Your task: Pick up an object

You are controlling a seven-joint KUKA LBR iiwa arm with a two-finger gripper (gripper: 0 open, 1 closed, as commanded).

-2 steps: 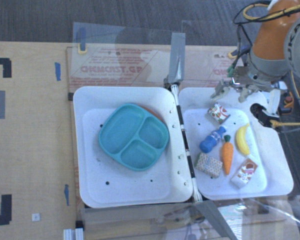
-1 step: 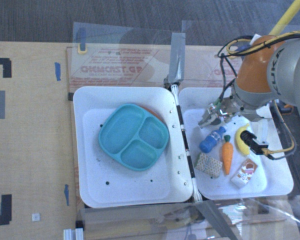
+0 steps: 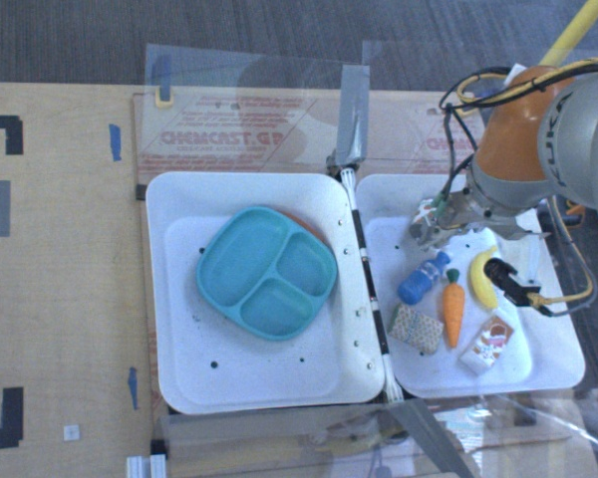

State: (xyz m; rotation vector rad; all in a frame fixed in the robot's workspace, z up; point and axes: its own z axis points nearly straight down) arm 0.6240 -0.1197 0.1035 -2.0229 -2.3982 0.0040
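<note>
Carton (image 3: 486, 344) near front edge of right bin (image 3: 563, 366), white with red print. Carrot (image 3: 452, 310) just beside it, between patterned pouch (image 3: 417, 328) and banana (image 3: 483, 279). Blue bottle (image 3: 421, 282) tilted, just beyond pouch. Gripper (image 3: 431, 223) over right bin's far left part, near bottle; apart or together, cannot tell; nothing seen held. Left bin (image 3: 179, 366): teal divided plate (image 3: 267, 272), orange thing (image 3: 314, 229) showing under its far edge.

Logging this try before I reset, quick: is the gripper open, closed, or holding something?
Gripper: cannot be told whether open or closed; it is down in the right bin, close to the blue bottle.
</note>
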